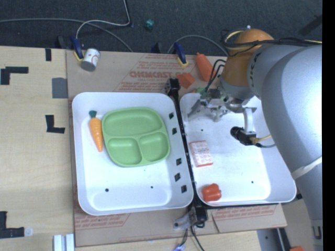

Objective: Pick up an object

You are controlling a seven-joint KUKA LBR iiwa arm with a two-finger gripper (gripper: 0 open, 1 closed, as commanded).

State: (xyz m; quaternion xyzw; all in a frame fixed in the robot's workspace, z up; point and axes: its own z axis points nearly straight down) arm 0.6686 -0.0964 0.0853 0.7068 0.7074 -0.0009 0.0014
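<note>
Currently the gripper [210, 107] is hovering, jaw state unclear, with the small pink-and-white packet [200, 153] lying lower in frame.

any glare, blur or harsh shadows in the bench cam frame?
Camera view: lighting even, shadows soft; the white bins read bright but keep detail, with mild sheen on the green divided plate. The whole frame is slightly soft; the gripper is a murky cluster, and the arm looms large and smooth-looking at the right.
</note>
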